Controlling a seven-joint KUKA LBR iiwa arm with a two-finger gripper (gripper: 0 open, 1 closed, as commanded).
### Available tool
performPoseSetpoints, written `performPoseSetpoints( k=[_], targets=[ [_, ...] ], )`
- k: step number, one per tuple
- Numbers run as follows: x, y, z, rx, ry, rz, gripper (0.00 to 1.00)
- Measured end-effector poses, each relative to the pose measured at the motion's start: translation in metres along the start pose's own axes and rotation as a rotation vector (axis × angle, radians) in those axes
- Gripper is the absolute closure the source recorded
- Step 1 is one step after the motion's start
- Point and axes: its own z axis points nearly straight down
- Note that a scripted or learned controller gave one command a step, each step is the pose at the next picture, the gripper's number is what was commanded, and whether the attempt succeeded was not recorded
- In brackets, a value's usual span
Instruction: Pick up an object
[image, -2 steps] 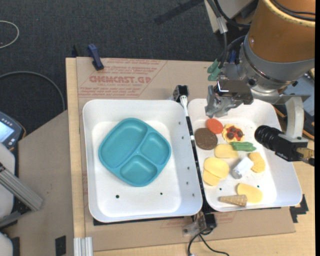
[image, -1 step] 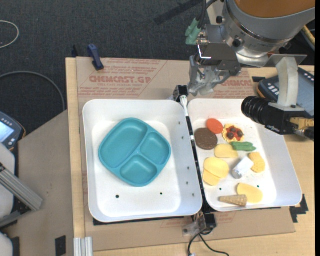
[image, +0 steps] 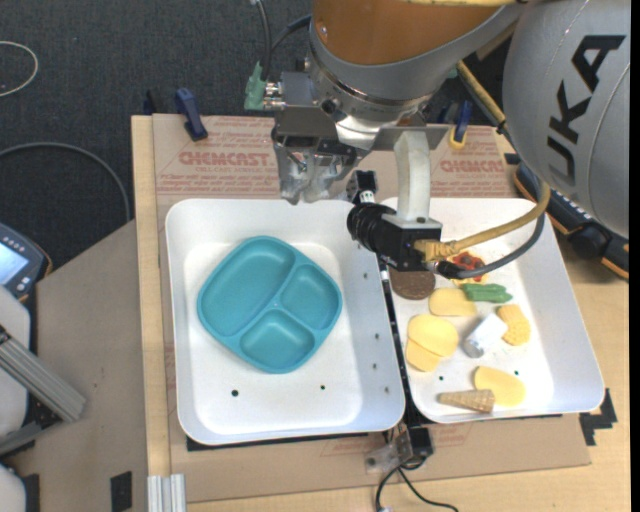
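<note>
Teal divided plate (image: 268, 316) with three compartments lies flat.

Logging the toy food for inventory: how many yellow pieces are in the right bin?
4: one beside the green piece, one mid-bin, one right, one near the front. The arm may hide more.

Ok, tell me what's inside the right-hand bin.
The right bin holds toy food: yellow pieces, a green piece, a brown disc, a cone, a red item and a small grey-white piece. The arm covers the bin's upper left part.
</note>
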Motion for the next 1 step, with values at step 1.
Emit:
performPoseSetpoints(
  k=[1],
  targets=[
    [-0.0315,-0.0344,-0.0628,-0.015,0.006,0.006,1.0]
  ],
)
